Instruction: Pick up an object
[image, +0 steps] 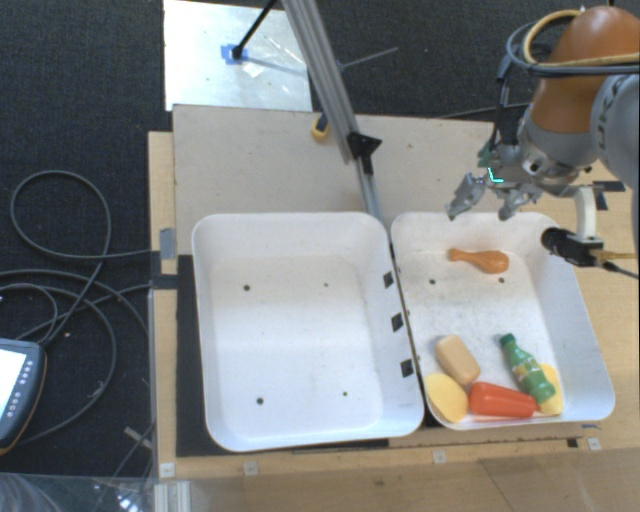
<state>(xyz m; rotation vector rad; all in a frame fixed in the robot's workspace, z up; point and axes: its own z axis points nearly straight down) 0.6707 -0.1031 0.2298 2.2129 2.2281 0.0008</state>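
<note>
The left bin (290, 330) is sitting beside the right bin (575, 300), which is holding 5 toys. A yellow piece (447, 397), a tan block (457, 358), a red-orange carrot (500, 400) and a green bottle (527, 369) are crowding its near edge. A drumstick (481, 260) is lying alone toward the far side. Above it, the gripper (488, 203) is hovering with its 2 fingers spread apart, gripping nothing.

Grey arm (612, 110), orange band, black cables.
</note>
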